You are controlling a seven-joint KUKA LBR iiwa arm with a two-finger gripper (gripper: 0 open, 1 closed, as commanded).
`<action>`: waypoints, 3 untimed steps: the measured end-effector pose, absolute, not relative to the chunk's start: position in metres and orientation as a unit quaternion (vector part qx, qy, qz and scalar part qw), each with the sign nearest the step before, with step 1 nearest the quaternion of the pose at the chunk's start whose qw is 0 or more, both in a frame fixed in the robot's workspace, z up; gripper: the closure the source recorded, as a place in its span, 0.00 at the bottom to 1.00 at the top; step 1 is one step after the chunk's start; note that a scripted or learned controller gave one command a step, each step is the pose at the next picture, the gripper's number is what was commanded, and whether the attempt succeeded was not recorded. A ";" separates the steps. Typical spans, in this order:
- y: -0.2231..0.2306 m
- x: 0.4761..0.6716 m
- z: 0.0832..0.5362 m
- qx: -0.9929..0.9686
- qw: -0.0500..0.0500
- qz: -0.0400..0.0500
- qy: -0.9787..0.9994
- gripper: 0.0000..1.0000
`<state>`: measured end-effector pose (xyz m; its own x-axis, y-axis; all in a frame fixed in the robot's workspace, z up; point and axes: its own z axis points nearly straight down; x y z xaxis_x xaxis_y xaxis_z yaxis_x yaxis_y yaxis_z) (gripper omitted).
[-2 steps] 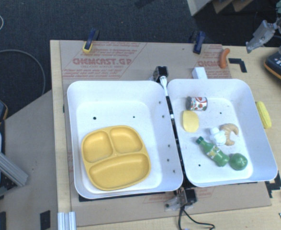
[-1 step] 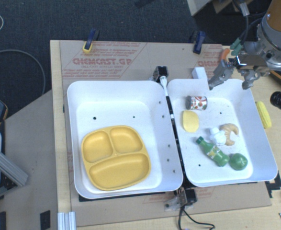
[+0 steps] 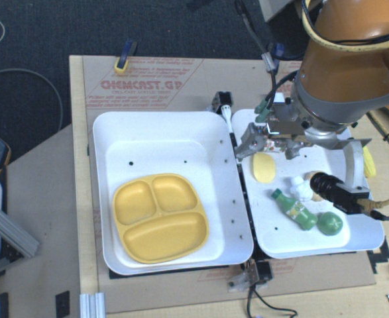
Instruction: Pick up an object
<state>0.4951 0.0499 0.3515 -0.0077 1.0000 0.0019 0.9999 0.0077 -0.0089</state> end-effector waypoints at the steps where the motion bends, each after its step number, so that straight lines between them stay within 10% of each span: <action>1: 0.234 0.475 0.267 -0.701 0.004 0.003 -0.713 0.00; 2: 0.223 0.476 0.128 -0.708 0.003 0.007 -0.707 0.00; 3: 0.225 0.478 0.146 -0.708 0.001 0.000 -0.706 1.00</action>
